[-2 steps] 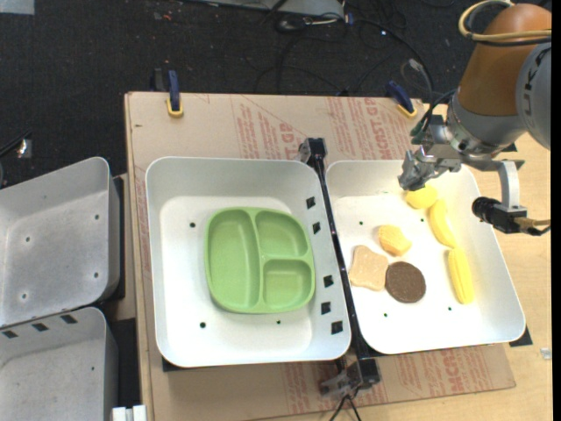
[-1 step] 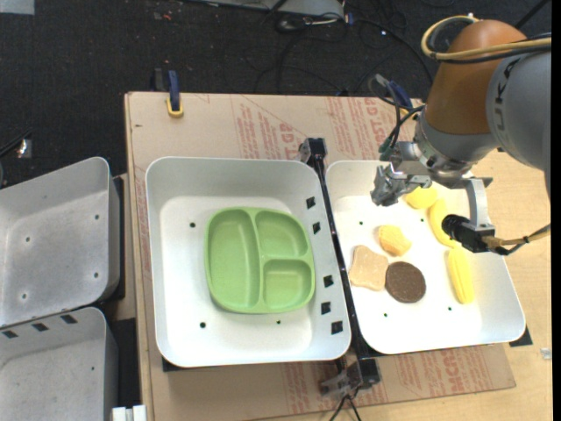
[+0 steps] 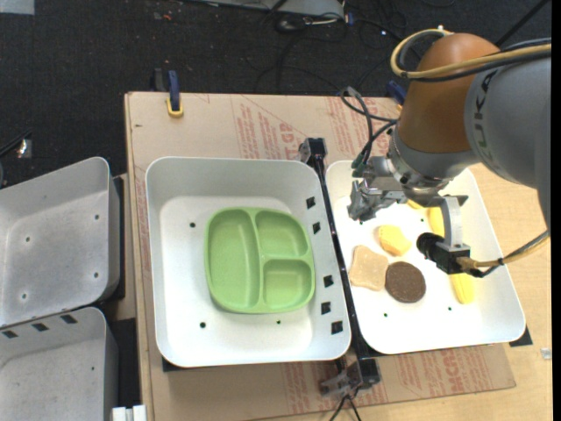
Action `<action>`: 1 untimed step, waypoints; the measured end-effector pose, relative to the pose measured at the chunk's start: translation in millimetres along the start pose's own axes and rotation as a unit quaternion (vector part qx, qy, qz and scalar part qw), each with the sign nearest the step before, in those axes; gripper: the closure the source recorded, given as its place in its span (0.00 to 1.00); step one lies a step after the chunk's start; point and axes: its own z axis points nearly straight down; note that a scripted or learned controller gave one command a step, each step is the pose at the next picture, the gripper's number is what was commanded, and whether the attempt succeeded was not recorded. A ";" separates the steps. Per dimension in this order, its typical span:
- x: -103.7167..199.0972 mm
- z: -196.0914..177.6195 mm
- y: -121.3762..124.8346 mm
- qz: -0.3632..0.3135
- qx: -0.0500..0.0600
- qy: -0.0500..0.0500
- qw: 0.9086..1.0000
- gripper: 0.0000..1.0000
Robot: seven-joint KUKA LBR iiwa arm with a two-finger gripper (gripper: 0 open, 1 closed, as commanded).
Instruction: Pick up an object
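The right bin (image 3: 491,323) holds a tan bread slice (image 3: 369,268), a brown round cookie-like disc (image 3: 405,281), a small yellow lump (image 3: 392,239) and a yellow piece (image 3: 462,287) near a black part at the right. My gripper (image 3: 368,202) hangs over the bin's upper left, just above and left of the yellow lump. Nothing shows between its fingers. The grey arm with its orange band (image 3: 443,86) covers the bin's far end.
The left bin (image 3: 175,323) holds a green sectioned tray (image 3: 260,260). Black clips line the divide between the bins. Cables trail from the arm over the right bin. Grey-white lids (image 3: 53,235) lie off the bench at the left.
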 end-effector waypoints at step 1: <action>47.9 8.9 -17.7 0.000 0.000 0.000 1.000 1.00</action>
